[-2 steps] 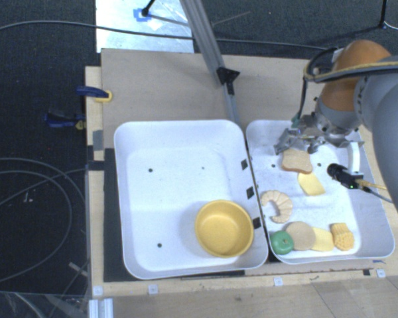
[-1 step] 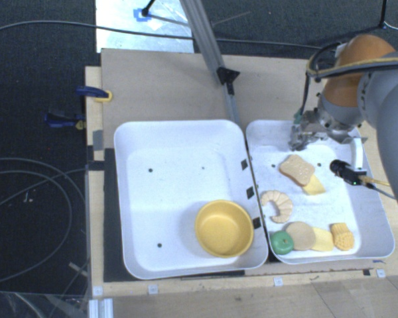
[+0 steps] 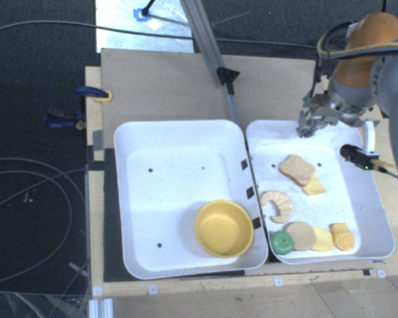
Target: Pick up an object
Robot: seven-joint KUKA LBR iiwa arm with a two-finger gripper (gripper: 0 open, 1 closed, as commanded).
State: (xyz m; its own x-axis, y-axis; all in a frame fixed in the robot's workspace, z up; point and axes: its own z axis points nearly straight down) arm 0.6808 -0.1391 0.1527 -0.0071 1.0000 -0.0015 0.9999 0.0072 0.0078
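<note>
My gripper hangs over the far edge of the right bin, with nothing visible between its fingers. Below it in that bin lie a slice of toast, a yellow cheese wedge, a croissant, a green round piece, a tan round biscuit, a yellow slice and an orange waffle piece. The toast is the closest, a short way nearer the camera than the gripper. A yellow bowl sits in the left bin near its front right corner.
A grey pole slants down to the gap between the bins at the back. A blue and yellow clamp grips the bench's left edge. Cables run over the dark floor on the left.
</note>
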